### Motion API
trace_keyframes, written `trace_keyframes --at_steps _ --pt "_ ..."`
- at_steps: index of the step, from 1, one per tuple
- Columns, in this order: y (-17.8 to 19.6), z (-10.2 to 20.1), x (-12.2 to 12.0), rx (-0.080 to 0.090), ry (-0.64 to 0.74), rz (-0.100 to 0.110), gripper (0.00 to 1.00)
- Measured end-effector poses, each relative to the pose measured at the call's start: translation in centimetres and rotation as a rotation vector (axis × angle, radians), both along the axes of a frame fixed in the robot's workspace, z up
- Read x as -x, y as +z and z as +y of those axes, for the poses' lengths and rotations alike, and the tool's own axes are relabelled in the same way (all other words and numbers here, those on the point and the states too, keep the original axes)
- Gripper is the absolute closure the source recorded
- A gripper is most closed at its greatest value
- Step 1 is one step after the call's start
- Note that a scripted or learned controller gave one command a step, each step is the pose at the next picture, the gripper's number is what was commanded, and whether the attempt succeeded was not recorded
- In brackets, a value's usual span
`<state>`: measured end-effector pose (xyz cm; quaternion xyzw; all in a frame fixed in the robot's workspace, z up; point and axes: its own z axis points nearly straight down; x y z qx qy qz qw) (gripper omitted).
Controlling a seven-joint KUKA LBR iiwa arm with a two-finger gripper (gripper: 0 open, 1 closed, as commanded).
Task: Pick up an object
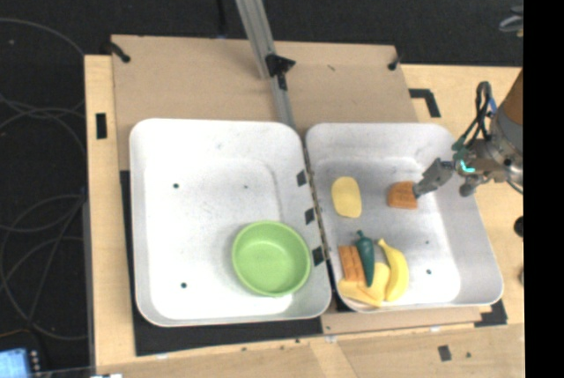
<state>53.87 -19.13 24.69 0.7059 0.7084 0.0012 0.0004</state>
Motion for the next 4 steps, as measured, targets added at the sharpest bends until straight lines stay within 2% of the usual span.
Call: trace_keyframes --at_steps 1,3,4 --pt "-5.7 0.5 0.7 0.002 -0.004 0.006 0.0" --pt "-14.8 0.0 0.3 0.004 -0.006 0.002 0.0" --pt "-13.5 0.0 0.1 0.003 -0.01 -0.003 1.0"
